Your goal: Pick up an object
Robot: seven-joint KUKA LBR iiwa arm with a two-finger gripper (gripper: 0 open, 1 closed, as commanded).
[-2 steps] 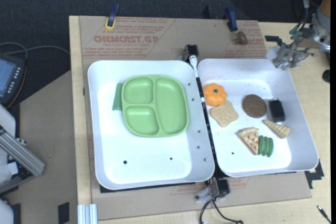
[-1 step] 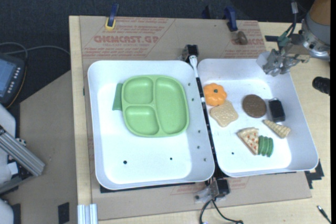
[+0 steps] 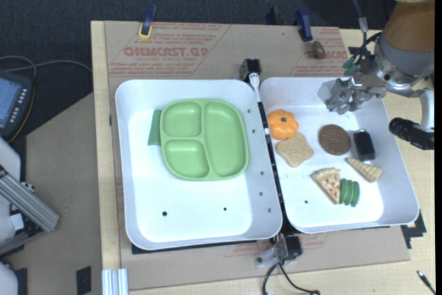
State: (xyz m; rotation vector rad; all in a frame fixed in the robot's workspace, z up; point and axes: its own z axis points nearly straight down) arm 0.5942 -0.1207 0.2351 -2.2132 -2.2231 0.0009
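Objects for picking are all sitting in the right bin [image 3: 397,207], six of them. Pumpkin [image 3: 283,124] is lying at approx 9 o'clock of that bin, w/ a cracker [image 3: 295,150] just below it, touching or nearly so. Brown cookie [image 3: 335,139] is sitting near the bin's centre; black block [image 3: 363,145] is just beside it at 3 o'clock. Cone wedge [image 3: 365,169] is lying below the block, at approx 5 o'clock from the cookie. Pizza slice [image 3: 329,183] is resting toward 6 o'clock of the bin, w/ a green pod [image 3: 349,192] against its right side.

We're seeing the gripper [image 3: 342,97] hanging over the bin's 12 o'clock area, above the cookie and apart from every object. It's too small and blurred for us to tell how it's set, and we're seeing nothing in it. Arm is coming in from 2 o'clock, orange band [image 3: 413,7] showing at the top right.

Left bin [image 3: 131,169] is holding a green tray [image 3: 204,138] w/ three compartments, sitting toward its 12 o'clock half.
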